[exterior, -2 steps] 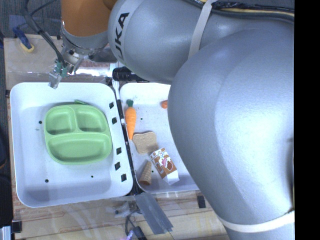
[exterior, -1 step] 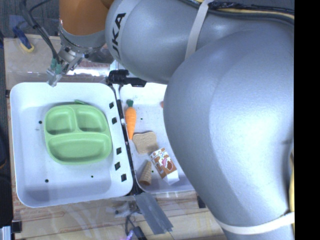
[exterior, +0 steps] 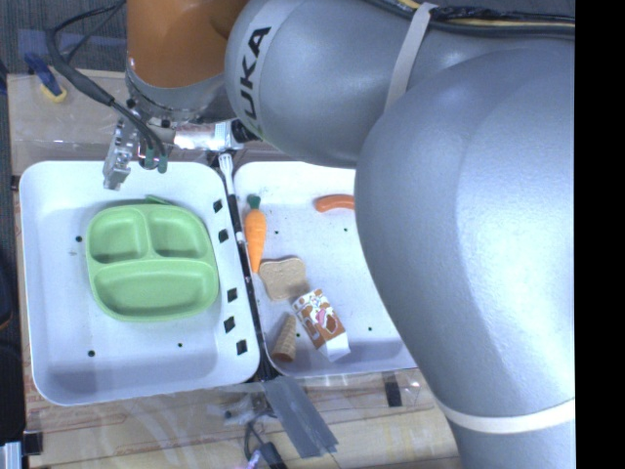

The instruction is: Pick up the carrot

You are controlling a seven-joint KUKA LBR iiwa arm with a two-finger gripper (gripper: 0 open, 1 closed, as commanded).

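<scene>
The carrot [exterior: 255,239] is orange with a small green top and lies lengthwise in the right bin [exterior: 376,345], close against that bin's left wall. My gripper [exterior: 133,158] hangs from the orange wrist band over the far edge of the left bin [exterior: 59,360], well to the left of the carrot and apart from it. Nothing shows between its tips.
A green divided plate [exterior: 151,262] lies in the left bin. The right bin also holds an orange sausage [exterior: 335,203], a bread slice [exterior: 283,277], a small carton [exterior: 320,322] and a cone [exterior: 285,338]. The grey arm hides the right side of that bin.
</scene>
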